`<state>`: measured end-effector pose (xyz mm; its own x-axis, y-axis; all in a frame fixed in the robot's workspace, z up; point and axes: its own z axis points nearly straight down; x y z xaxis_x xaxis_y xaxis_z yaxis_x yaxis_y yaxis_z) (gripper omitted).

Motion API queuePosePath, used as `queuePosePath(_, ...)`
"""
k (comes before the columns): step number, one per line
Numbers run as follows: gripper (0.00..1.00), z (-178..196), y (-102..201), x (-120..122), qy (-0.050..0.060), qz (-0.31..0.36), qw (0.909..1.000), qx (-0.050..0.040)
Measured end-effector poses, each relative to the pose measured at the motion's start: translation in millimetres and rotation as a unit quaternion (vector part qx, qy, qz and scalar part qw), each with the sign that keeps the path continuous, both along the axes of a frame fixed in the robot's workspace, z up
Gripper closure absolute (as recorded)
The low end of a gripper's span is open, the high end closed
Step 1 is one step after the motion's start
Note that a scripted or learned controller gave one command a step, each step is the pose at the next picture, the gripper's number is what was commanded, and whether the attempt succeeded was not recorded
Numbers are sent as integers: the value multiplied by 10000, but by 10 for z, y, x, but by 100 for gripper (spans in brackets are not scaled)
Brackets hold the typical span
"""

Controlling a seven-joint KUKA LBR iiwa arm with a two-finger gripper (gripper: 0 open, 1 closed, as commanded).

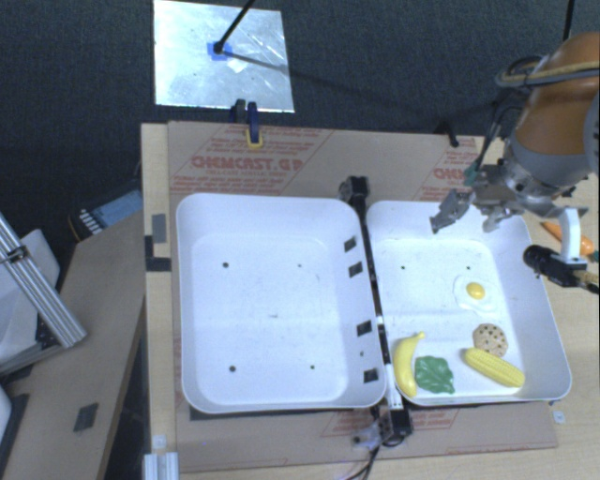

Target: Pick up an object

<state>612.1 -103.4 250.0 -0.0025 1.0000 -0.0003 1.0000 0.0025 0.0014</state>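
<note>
The gripper [472, 214] hangs spread and unladen above the right bin [422, 246], far from the banana [406, 364].

arm [562, 103]: cut off by the right edge and the upper right corner of the frame; its base is out of sight.
orange object [574, 232]: at the right edge, partly behind a white part of the wrist; too little shows to tell what it is.
banana [406, 366]: its lower right side is overlapped by the green leaf [434, 375].
aluminium frame [33, 291]: cut off by the left edge.
white object [7, 417]: lower left corner, cut off by the edge; cannot tell what it is.
board print [246, 161]: red lettering, blurred and partly under the left bin [192, 281].
cable [567, 19]: thin, runs off the top edge.
</note>
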Motion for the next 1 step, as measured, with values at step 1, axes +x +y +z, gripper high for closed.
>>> queuePosePath(1,0,888,182,116,-57,25,10000,-5)
